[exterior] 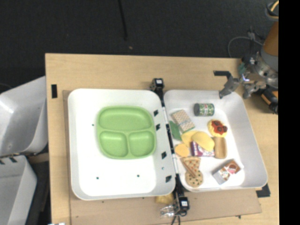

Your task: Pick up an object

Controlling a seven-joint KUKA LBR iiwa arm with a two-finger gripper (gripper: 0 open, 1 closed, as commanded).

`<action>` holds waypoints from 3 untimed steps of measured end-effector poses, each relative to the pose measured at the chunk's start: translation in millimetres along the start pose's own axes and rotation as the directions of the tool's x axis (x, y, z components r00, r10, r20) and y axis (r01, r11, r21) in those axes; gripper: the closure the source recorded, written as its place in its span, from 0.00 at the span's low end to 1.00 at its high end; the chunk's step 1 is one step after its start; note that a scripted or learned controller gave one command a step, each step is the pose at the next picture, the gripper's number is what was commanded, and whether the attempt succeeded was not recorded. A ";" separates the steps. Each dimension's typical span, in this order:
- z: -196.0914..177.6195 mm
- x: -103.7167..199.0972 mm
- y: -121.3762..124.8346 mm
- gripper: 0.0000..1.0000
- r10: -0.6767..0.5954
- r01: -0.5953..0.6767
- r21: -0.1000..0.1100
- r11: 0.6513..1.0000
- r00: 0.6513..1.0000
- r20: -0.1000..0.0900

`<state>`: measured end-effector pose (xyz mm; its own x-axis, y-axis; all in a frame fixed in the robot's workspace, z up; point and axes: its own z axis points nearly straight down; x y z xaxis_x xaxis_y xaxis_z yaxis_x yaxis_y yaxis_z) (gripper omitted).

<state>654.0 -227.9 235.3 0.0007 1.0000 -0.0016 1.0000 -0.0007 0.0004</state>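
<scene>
Right, starting at the left of the frame: the left bin (pixel 79 172) carries a green divided tray (pixel 125 131) sitting flat at its centre, three compartments, nothing in them. Moving across the clips along the seam, we reach the right bin (pixel 251 139), and here is the pile of toy food. A patterned packet (pixel 183 120) lies by the seam with a green piece just under it, then yellow chip-like pieces (pixel 199 138) bunched in the middle, a purple-labelled wrapper (pixel 202 149) tucked among them, a waffle wedge and a chocolate-chip cookie (pixel 194 177) at the lower edge. Further right, a small green can (pixel 204 109) lies on its side near the top, apart from the rest; a red and yellow pizza-like piece (pixel 218 128), a hot dog bun (pixel 220 147), and a little boxed item (pixel 227 169) at lower right. Up in the upper right, the gripper (pixel 231 86) hangs above the bin's top corner, fingers spread apart, nothing between them. My pick would be that can: it looks light, rigid and smooth, likely to roll, so close across its round body, not its ends. It has open floor around it.
</scene>
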 end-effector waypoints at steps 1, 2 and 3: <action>96.2 18.8 -101.8 0.00 0.002 -0.002 0.014 1.000 1.000 -0.006; 70.8 20.4 -109.9 0.00 -0.003 0.003 -0.001 1.000 1.000 0.001; 134.0 28.7 -144.7 0.00 0.003 -0.003 -0.006 1.000 1.000 -0.002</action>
<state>509.4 -199.3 101.2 0.0035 1.0000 -0.0001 1.0000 -0.0035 0.0063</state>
